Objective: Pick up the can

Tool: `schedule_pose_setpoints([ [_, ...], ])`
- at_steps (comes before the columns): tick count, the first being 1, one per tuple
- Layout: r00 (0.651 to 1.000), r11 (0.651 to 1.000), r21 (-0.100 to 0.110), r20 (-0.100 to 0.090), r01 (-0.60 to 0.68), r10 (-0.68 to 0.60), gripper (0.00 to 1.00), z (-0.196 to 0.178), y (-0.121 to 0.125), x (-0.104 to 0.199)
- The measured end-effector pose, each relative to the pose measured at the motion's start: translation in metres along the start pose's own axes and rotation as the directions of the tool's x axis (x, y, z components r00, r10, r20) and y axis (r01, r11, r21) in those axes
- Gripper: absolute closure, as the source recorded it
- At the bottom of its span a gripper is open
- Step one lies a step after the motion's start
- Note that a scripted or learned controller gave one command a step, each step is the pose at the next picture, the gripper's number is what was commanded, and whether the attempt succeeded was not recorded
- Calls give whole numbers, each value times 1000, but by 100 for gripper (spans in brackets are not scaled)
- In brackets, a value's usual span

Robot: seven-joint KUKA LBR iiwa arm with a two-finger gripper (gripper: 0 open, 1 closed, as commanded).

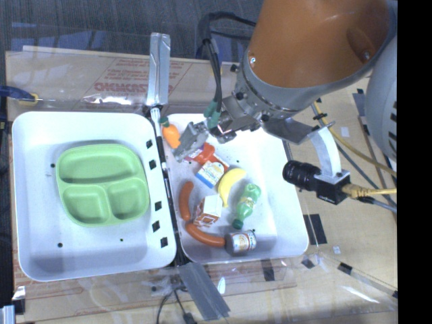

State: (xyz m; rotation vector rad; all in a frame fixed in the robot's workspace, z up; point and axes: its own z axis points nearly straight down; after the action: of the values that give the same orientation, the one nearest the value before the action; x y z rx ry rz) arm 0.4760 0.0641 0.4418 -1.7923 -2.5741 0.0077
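Observation:
The can (240,241) is small, with a silver end and a brown label. It lies on its side at the near edge of the right bin (287,174), beside a sausage. My gripper (192,140) hangs over the far left corner of that bin, just right of an orange carrot (171,135) and above a red packet (206,154). It is well away from the can, which lies toward the near side of the bin. Nothing is visibly held.
A yellow banana (232,183), a green bottle (246,204), a small carton (208,210) and two sausages (185,201) crowd the middle of the right bin. The left bin (34,248) holds a green divided plate (102,183). A black camera mount (314,178) stands at the right rim.

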Motion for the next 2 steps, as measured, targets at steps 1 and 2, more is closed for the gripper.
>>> schedule_pose_setpoints([
  [1,921,921,0,1,390,-390,0,6,20,54],
  [2,769,769,-6,9,639,-639,0,-1,30,80],
])
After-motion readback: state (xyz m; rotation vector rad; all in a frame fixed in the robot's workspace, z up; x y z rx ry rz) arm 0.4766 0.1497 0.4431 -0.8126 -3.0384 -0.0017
